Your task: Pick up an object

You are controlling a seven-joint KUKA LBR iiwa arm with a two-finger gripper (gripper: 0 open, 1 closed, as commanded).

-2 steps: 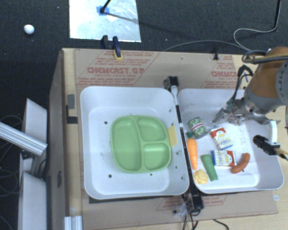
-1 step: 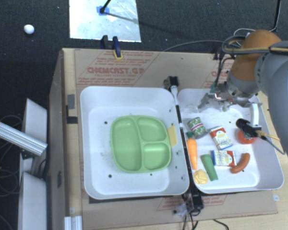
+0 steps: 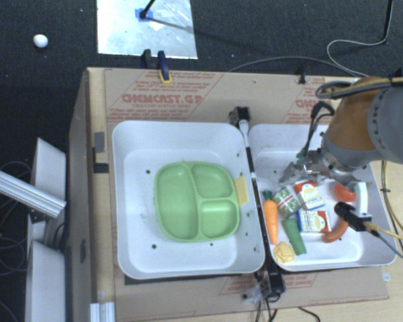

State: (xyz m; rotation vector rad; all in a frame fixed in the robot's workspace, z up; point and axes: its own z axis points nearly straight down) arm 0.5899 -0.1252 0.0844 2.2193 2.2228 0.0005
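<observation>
My gripper (image 3: 299,172) hangs over the upper middle of the right bin (image 3: 275,143), open, with nothing between its fingers. Just below it lies a cluster of toy foods. A red-and-white carton (image 3: 310,195) and a green packet (image 3: 285,201) sit closest. Further down are an orange carrot (image 3: 271,221), a green cucumber (image 3: 293,235), a blue-and-white carton (image 3: 313,221) and a yellow piece (image 3: 285,250). A reddish sausage (image 3: 334,232) and a red piece (image 3: 344,193) lie to the right, partly under the wrist.
The left bin (image 3: 134,180) holds a green divided plate (image 3: 196,200). A yellow tag (image 3: 242,190) sits at the wall between the bins. The arm's orange band (image 3: 352,123) rises over the right bin's far corner.
</observation>
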